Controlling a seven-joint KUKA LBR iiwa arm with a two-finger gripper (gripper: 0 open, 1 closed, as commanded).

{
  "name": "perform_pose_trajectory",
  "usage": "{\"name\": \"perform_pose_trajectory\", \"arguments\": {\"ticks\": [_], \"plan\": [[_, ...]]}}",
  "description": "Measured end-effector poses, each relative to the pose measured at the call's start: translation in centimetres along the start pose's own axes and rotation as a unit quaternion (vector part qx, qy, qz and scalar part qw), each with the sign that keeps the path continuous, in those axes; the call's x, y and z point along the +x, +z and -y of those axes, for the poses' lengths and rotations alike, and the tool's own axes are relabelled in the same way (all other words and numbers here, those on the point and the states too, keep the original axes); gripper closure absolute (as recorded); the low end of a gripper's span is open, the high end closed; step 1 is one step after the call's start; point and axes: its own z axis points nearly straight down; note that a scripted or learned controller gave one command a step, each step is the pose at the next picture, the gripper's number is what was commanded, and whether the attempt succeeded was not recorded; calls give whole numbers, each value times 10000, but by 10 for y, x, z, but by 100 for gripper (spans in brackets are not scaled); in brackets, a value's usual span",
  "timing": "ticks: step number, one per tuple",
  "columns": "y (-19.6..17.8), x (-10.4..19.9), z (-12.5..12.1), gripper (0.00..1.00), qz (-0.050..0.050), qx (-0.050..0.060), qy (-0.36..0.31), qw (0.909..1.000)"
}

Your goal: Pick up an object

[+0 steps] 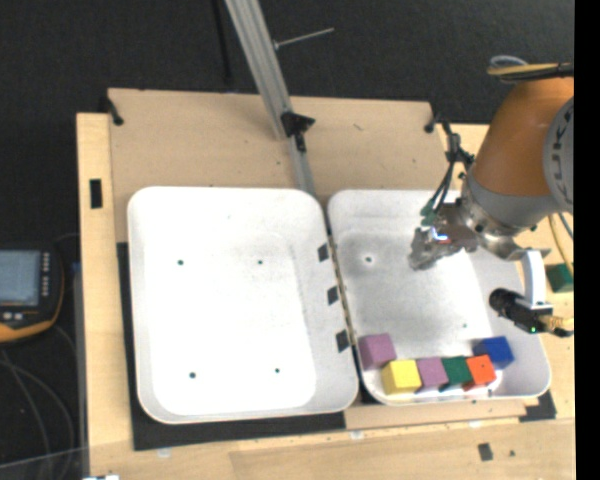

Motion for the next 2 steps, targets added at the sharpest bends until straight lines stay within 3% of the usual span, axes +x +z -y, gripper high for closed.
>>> {"name": "perform_pose_trajectory", "arguments": {"ticks": [1,2], "plan": [[1,56,34,100,3,-19,-3,10000],[14,97,19,100,9,-32,-2,10000]]}}
